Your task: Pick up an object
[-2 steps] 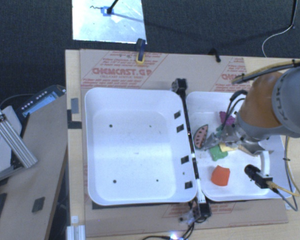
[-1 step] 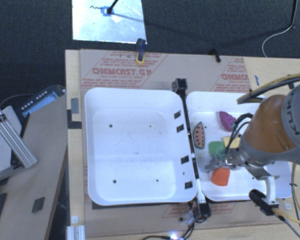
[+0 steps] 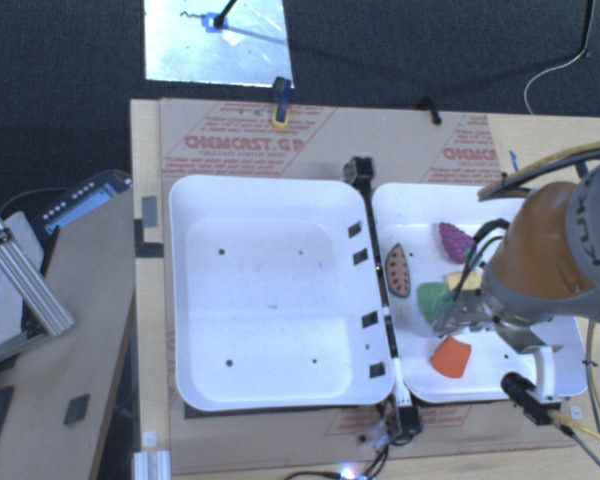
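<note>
— Four things lie in the right bin [image 3: 410,208], by my count: a purple piece [image 3: 454,237] toward the far side, a watermelon slice [image 3: 397,270] close to the divider, a green piece [image 3: 432,296] near the middle, and an orange piece [image 3: 450,357] toward the near edge. A bit of yellow [image 3: 467,281] peeks out just beside the green one, too hidden by my wrist to name.

— And your gripper?

— My gripper [image 3: 447,319] hangs low over that bin, between the green piece and the orange one, with my arm [image 3: 545,253] coming in from the right above it. From this height I cannot tell whether it is spread or closed, nor whether it has hold of anything.

— Is it touching the green piece?

— It looks to be right at its near edge; contact I cannot judge.

— The left bin [image 3: 265,288]?

— White floor with a few dark specks. Both bins sit on a cardboard sheet [image 3: 240,143] on the bench.
</note>
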{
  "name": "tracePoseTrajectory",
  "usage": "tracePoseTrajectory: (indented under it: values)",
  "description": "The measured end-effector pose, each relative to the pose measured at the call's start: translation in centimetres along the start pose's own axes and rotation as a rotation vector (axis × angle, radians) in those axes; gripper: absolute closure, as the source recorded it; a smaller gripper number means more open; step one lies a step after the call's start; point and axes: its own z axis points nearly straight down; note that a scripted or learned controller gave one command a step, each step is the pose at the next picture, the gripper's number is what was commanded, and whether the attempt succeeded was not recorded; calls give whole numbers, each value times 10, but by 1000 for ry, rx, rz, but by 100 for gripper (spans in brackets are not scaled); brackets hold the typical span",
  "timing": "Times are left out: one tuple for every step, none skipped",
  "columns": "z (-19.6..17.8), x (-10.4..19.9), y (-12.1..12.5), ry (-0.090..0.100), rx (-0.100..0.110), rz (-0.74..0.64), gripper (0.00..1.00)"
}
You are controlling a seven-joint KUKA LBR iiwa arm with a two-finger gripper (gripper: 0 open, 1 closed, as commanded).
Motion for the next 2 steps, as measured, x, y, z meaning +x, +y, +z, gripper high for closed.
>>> tracePoseTrajectory:
  values:
    - [-116,25,8,0,-9,-5,100]
    - [-97,79,0,3,3,-7,100]
